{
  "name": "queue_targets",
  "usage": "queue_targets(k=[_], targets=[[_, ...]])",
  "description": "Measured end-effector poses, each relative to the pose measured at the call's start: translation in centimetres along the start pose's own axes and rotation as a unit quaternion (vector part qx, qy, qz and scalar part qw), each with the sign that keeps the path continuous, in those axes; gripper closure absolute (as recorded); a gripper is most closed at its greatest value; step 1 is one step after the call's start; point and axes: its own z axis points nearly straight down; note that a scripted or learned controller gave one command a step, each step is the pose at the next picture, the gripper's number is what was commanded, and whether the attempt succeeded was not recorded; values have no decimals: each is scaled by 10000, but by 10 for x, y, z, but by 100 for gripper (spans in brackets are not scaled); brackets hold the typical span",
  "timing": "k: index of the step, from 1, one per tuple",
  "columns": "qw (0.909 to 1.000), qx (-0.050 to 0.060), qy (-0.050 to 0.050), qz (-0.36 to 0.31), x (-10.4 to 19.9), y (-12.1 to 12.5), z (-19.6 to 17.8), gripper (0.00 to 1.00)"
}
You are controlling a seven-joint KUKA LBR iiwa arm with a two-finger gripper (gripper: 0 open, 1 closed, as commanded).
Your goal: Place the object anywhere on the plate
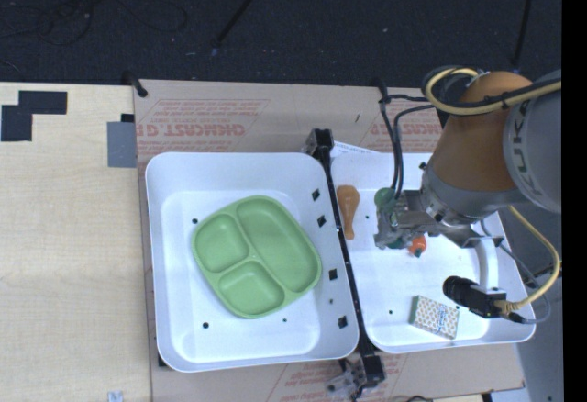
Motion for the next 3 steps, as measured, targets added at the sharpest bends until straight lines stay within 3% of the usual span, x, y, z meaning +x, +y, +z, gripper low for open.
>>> queue_targets(k=[2, 3], targets=[[10000, -5, -7, 4, 96, 19, -9, 100], [10000, -14, -6, 1, 146, 41, -14, 100]])
